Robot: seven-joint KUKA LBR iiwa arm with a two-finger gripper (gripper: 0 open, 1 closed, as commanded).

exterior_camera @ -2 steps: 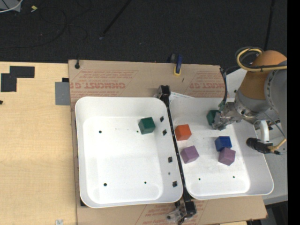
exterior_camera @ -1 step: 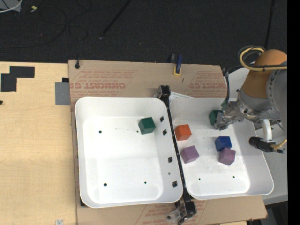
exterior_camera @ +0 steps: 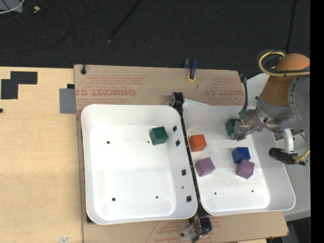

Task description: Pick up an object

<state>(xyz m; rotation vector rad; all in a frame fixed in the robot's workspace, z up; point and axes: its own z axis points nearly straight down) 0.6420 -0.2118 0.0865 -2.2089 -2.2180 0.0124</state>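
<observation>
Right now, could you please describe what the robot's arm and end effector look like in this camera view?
The arm is a rounded grey body with an orange band above the wrist. A yellow-and-black cable loops beside the orange part. The end effector is a small dark grey metal assembly at the arm's tip. A white fitting with a black piece hangs below the arm.

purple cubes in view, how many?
2, both in the right bin: one purple cube near the divider below the orange cube, the other purple cube just under the blue cube. The arm may hide more.
</observation>
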